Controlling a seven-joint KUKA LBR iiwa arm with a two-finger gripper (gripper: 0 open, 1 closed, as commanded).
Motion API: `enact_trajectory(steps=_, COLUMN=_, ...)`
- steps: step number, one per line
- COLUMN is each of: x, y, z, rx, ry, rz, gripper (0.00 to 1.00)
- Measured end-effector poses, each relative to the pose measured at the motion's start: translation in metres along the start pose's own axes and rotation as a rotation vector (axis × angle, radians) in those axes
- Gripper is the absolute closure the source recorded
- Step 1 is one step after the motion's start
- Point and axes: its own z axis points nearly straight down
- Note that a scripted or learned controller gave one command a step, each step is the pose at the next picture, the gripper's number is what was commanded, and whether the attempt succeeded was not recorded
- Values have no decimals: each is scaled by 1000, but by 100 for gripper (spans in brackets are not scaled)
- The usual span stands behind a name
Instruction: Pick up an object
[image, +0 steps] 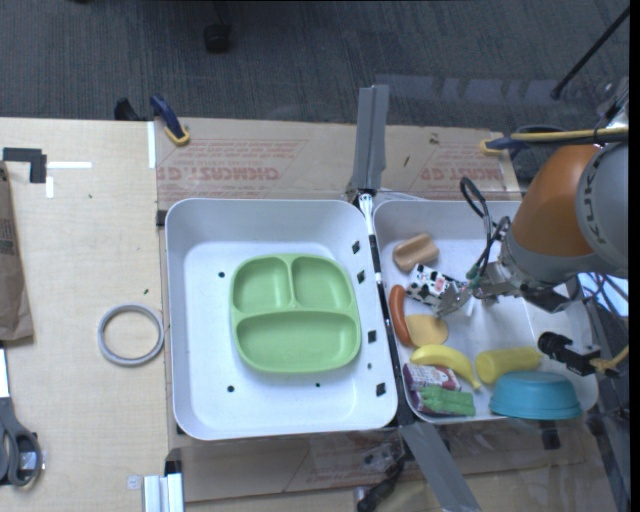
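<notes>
My gripper (456, 298) is down inside the right bin (497, 225), reaching in from the right. Its tip is right beside a small black-and-white cow toy (428, 287), touching or nearly touching the toy's right side. A tan bread roll (415, 250) lies just behind the toy. A red sausage (399, 313) and an orange wedge (428, 329) lie in front of it. Nearer the front are a yellow banana (446, 361), another yellow fruit (508, 360), a blue bowl (535, 396) and a green-and-red packet (440, 390).
The left bin (190, 300) holds a green divided plate (295, 313). On the bench to the left lie a grey ring (131, 333) and scissors (18, 455). A grey divider post (370, 140) stands behind the bins. Cables hang at the right.
</notes>
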Motion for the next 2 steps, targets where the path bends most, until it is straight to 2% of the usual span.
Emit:
enact_trajectory(steps=1, x=6, y=48, z=0, rx=2, ry=0, rz=-32, gripper=0)
enact_trajectory(steps=2, x=-5, y=74, z=7, rx=102, ry=30, rz=26, gripper=0)
